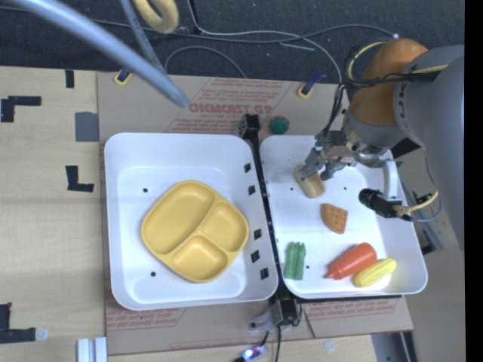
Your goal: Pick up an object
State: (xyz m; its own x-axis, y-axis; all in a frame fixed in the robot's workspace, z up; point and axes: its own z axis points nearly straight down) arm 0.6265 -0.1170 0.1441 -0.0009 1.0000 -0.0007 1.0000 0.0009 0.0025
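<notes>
Two white bins sit side by side: the left bin (121, 202) carries a yellow divided plate (195, 230), and the right bin (407, 266) is where I am working. My gripper (318, 173) hangs over its far left part, just above a small tan piece (312, 187) — whether my fingers are spread or closed I cannot tell from here, and I cannot say I hold anything. Nearer lie an orange carrot (352, 260) touching a yellow corn cob (375, 272), a green pod (294, 261) and a brown waffle-like piece (334, 218). The tan piece looks like light, stiff plastic toy food — probably smooth and prone to slip, so I judge a grip across its narrow middle is safest.
</notes>
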